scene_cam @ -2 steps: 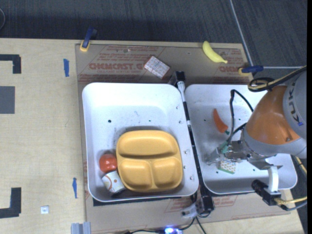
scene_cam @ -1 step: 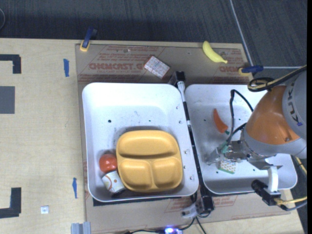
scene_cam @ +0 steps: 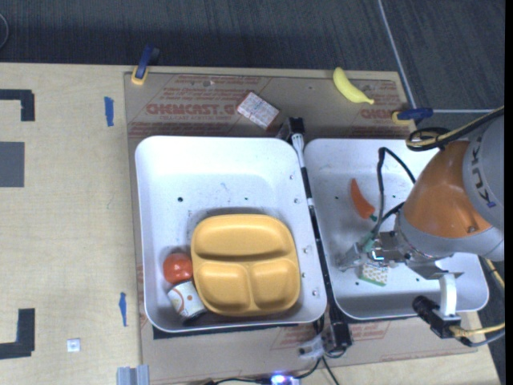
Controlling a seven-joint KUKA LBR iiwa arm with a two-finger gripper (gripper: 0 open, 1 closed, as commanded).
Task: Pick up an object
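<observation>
My gripper hangs low over the right bin, under the orange band of the arm. Right beneath it lies a small pale patterned object. An orange carrot-like piece lies on the bin floor a little farther back. The left bin holds a yellow compartment tray, with a red-orange ball and a small white and orange object at its left.
A yellow banana and a small patterned block lie on the cardboard behind the bins. Blue clamps hold the cardboard at its corners. The arm's body covers the right bin's right half.
</observation>
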